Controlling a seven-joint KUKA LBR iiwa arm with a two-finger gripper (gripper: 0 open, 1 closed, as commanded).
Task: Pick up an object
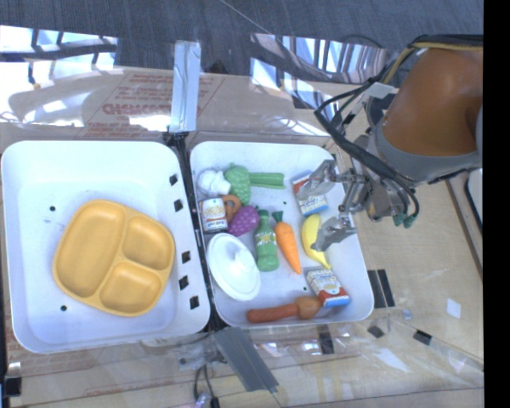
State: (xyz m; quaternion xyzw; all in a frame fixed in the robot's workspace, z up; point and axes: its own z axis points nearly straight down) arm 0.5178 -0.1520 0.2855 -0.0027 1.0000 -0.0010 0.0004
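My gripper [325,207] hangs over the right side of the right bin [357,294], fingers spread apart and open, with nothing gripped. One finger [323,175] lies over a small carton [309,197]; the other finger [333,230] sits on the upper end of a yellow banana [311,243]. Left of the banana are an orange carrot [287,246], a green bottle [266,243] and purple grapes [244,221]. A second carton [327,286] and a brown sausage [276,312] lie near the bin's front wall.
The right bin also holds a white bowl [235,267], a small can [214,214], white garlic [211,181] and a green vegetable [242,182]. In the left bin [25,185] lies a yellow divided plate [113,256]. The arm's body [429,109] looms at the right.
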